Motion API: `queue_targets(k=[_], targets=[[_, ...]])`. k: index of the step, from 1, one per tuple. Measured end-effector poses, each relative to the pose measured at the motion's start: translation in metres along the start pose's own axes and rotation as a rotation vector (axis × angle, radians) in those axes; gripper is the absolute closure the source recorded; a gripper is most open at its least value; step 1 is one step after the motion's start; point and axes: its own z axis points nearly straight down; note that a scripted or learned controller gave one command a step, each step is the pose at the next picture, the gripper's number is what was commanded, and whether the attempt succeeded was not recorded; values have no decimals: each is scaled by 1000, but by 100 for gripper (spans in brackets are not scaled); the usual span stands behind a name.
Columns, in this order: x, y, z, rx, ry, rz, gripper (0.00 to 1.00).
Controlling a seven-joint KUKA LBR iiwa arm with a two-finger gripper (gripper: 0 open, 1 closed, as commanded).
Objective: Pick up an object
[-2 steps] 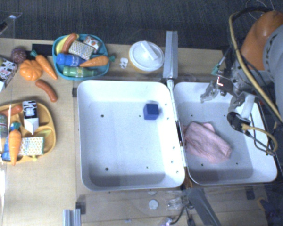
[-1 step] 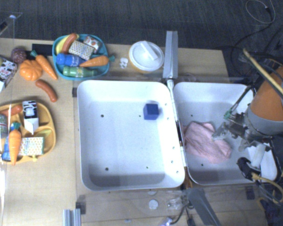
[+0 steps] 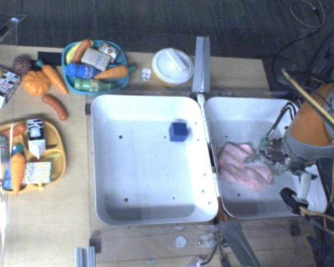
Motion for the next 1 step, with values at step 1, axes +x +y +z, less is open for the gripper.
queue_targets(k=[1], targets=[[-8, 3, 0, -2, 2, 68, 0]])
